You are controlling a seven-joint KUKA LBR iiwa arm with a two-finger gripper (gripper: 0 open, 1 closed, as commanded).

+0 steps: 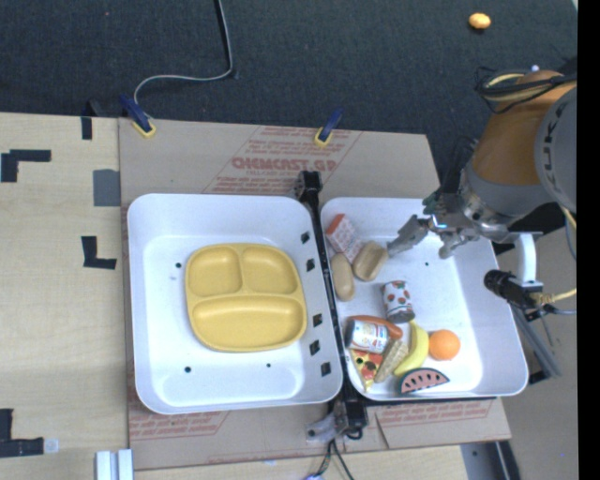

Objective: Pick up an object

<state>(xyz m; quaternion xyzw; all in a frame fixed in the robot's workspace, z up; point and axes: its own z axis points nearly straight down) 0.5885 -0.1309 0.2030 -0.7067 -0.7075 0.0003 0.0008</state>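
Observation:
My gripper [429, 238] hangs open over the upper part of the right bin [487, 309], its two grey fingers spread with nothing between them. Just left of it lies a tan bread roll [368, 262], next to a red and white packet [341, 234] and a pale potato-like piece [343, 277]. Lower in the bin are a small red and white can [398, 300], a second can on its side [368, 334], a banana [413, 349], an orange [444, 345], a pizza slice [367, 366] and a watermelon slice [422, 382].
The left bin [155, 281] holds a yellow divided plate [247, 296]. A black divider [319, 281] runs between the bins. The arm's orange band [511, 141] and grey wrist stand above the right bin's far right corner. A small orange ball [479, 21] lies on the dark floor.

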